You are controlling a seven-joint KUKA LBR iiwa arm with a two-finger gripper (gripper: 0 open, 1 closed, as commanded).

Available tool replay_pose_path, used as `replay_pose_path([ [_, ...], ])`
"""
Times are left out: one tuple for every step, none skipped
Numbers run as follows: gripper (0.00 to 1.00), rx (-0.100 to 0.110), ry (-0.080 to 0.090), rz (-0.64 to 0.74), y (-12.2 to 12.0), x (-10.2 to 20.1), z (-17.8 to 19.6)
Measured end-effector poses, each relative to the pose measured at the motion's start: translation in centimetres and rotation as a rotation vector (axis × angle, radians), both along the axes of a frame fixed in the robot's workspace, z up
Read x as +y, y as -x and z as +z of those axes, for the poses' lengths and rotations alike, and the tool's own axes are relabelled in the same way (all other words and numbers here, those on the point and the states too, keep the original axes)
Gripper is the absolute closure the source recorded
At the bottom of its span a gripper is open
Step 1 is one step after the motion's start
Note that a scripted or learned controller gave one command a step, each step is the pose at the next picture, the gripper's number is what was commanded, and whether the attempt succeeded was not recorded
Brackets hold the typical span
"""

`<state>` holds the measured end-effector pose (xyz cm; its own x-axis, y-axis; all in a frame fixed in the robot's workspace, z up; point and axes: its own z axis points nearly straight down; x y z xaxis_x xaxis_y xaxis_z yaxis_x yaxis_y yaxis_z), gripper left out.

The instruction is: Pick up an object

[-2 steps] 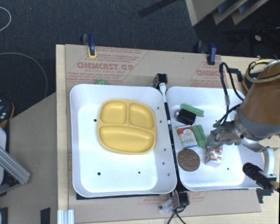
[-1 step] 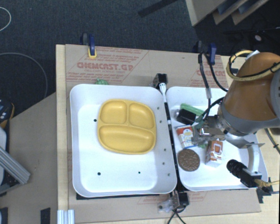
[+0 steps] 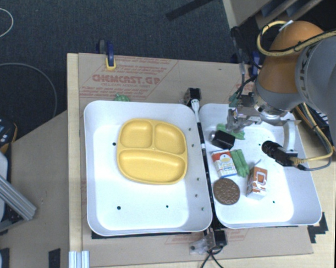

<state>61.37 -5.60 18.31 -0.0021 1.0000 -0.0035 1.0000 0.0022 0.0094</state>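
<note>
cam fixed overhead – slanted down | both bins framed

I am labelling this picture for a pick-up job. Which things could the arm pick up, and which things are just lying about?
Belong to the job:
- claw, low over the right bin
- black block
- small red and white carton
- green stick
- brown disc
- orange and white packet

Just lying about:
- yellow divided plate in the left bin
- blue and yellow clamp on the board edge

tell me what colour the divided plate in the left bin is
Pale yellow. The divided plate shows plainly in the camera view, lying in the left bin.
</note>
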Motion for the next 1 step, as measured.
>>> replay_pose_path([
  [1.00, 0.004, -0.002, -0.001, 0.46, 0.12, 1.27],
])
